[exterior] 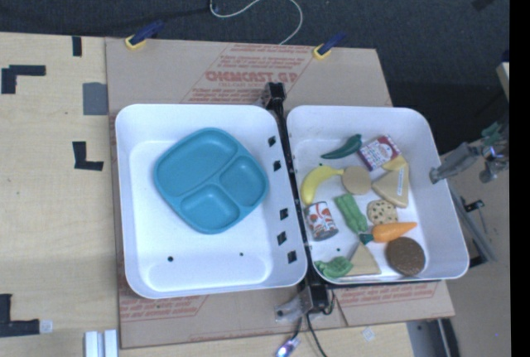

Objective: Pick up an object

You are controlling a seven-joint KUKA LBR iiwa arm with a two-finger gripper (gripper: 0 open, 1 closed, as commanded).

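My claw (439,172) hangs over the right rim of the right bin (418,122). It is small and blurry from up here, so I cannot tell if it is spread or pressed together. Nothing is in it that I can see. The toy food lies in that bin, on the side of my claw toward the picture's left. The cheese wedge (396,181) is nearest to my claw. The carrot (391,231) and the brown patty (406,256) sit lower down. Farther off are the cookie (382,211), the banana (319,180) and the green pepper (341,148). Far from my claw, the blue plate (211,180) lies in the left bin (132,127).
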